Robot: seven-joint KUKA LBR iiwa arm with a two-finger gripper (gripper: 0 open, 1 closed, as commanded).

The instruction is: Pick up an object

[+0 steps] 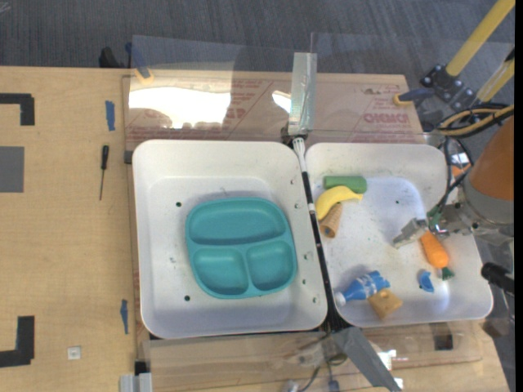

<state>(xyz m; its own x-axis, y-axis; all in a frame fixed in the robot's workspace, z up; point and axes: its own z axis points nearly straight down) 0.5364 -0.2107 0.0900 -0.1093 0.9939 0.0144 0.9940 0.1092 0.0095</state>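
Down in the right bin [384, 148], toward its far right side: gripper [409, 235], low over the white floor. Cannot tell whether wide or narrow, nor whether holding anything. Just beside it on the right, an orange carrot [435, 251], lying at a slant, close to the bin's right wall. Above that, the grey arm [493, 182] with its orange band, reaching in over the right rim.

Nearby clutter: a small blue piece [426, 282] just below the carrot; further left along the near wall, a blue bottle [363, 287] on its side, with a tan block [385, 304] touching or nearly touching it. At the bin's upper left, well apart from the gripper: a green block [345, 184], a yellow banana [337, 199] right under it, and a tan cone [328, 223] hanging from the banana's lower end, hard against the dividing wall.

Open floor: a bare patch in the middle of the right bin, between the banana group and the gripper, and another along the far wall.

Next door, the left bin [214, 148], mostly taken up by a teal divided plate [239, 247], with bare margins all round. Off to the left on the wooden bench [57, 235], a small screwdriver [103, 168].
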